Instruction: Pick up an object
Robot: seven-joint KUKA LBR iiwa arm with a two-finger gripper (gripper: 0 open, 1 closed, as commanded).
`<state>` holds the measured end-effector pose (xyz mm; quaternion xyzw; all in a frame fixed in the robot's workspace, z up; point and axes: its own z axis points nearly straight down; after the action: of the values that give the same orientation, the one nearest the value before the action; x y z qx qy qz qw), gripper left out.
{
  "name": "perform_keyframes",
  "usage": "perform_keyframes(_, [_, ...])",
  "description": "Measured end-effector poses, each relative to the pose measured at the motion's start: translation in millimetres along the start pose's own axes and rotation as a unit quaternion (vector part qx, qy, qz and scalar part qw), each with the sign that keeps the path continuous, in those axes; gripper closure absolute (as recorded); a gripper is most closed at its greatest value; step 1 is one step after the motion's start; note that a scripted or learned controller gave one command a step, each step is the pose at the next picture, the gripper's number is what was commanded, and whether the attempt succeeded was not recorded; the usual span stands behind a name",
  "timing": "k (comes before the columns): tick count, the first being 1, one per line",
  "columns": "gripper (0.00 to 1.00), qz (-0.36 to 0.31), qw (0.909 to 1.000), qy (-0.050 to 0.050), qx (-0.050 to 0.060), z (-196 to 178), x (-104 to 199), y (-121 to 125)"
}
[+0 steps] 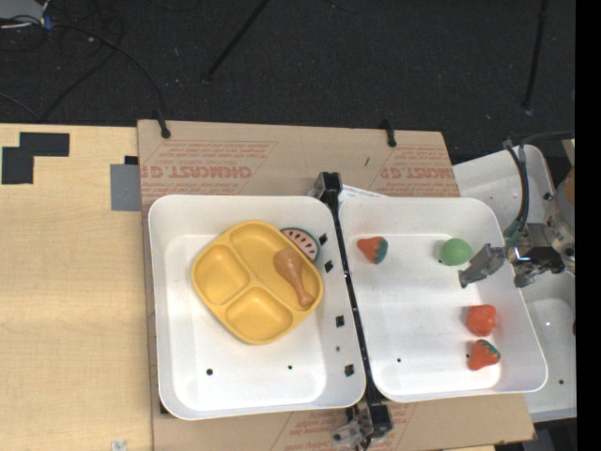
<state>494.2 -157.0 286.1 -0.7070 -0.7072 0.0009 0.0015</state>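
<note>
- Over the right bin (427, 383), close to its right wall, the gripper (484, 263) reaches in from the right; a grey finger-like part slants down and left towards the green ball (456, 251).
- Whether the fingers are spread or pressed together I cannot tell, as the view is too small and blurred there; nothing is seen pinched between them.
- Nearest candidate is the green ball, lying in the upper right part of that bin, just beside the gripper's tip and probably not yet touched.
- Other choices in the same bin: an orange-red round fruit (481, 319) below the gripper, a strawberry (485, 354) near the lower right corner, and another strawberry (373, 249) towards the divider.
- To do the step well, centre the gripper over the ball, not at its edge; a round thing is likely to roll away from a one-sided push.
- Come straight down, and close only when the ball lies squarely between the fingers.
- Left bin (178, 365) holds a yellow divided plate (246, 299) with a toy drumstick (296, 275) and a watermelon slice (302, 241) behind it, all well apart from the gripper and poorer choices.
</note>
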Motion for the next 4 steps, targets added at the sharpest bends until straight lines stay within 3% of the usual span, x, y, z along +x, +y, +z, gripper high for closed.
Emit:
perform_keyframes(1, [0.0,0.0,1.0,0.001,0.002,49.0,-2.9,7.8])
perform_keyframes(3, [0.0,0.0,1.0,0.001,0.003,149.9,-2.6,-12.4])
perform_keyframes(4, [1.0,0.002,1.0,0.001,0.001,137.4,-3.9,-11.5])
